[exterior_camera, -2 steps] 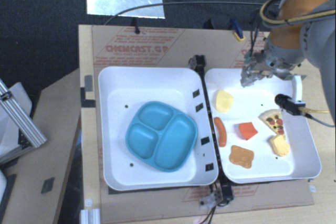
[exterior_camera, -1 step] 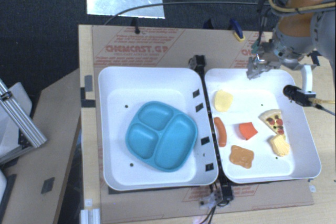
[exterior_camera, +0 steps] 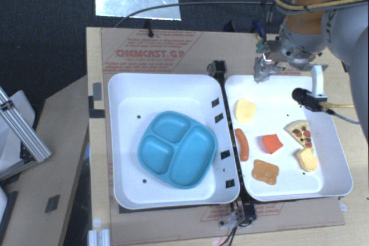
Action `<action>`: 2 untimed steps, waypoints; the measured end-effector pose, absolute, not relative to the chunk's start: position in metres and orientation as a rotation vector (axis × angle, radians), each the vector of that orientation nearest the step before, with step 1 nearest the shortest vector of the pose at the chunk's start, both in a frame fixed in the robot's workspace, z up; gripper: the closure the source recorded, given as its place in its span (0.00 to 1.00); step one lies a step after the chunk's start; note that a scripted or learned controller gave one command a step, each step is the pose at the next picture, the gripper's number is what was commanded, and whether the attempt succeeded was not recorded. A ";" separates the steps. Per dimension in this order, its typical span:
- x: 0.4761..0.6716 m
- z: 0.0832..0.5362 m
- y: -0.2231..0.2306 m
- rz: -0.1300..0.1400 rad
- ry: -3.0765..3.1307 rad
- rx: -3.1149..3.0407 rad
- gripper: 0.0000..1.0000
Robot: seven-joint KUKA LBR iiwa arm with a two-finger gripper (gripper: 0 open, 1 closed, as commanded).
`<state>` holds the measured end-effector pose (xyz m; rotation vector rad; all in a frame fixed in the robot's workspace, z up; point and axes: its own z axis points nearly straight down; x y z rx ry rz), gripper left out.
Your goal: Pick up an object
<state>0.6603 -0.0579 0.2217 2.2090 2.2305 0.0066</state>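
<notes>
Across the desk, the right bin (exterior_camera: pixel 331 181) holds a light, probably stiff orange block (exterior_camera: pixel 272 143) best pinched across flat sides, jaws (exterior_camera: pixel 264 73) unreadable above the far rim.

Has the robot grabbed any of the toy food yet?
Not yet. The gripper hangs above the far edge of the right bin with no food in it. All the food lies in that bin: the yellow piece, sausage, red block, pizza slice, orange piece and cheese. The blue plate sits in the left bin. Reaching down, grabbing and lifting are left.
</notes>
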 end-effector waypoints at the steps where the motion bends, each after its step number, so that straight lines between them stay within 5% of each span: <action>1: 0.656 0.213 -0.005 0.004 2.231 2.211 1.00; 2: 0.654 0.207 0.049 0.004 2.232 2.211 1.00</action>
